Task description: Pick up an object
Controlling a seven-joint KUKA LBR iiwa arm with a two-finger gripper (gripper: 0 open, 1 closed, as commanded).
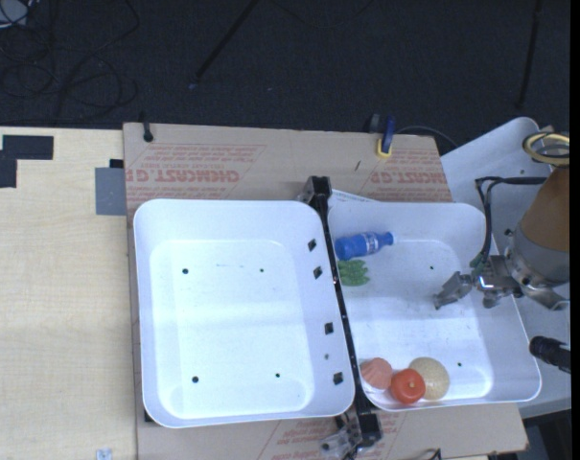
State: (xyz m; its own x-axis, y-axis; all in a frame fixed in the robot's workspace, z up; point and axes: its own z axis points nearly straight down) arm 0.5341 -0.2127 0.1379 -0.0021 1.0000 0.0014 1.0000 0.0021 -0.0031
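Two white bins are sitting side by side. The gripper [454, 291] is hanging over the right bin [472, 353] toward three o'clock, its fingers apparently spread and holding nothing. A blue bottle [362, 245] is lying at eleven o'clock, a green thing [354, 274] just below it. At six o'clock, a red ball [407, 385] is touching a pink piece [376, 372] and a tan ball [431, 376].
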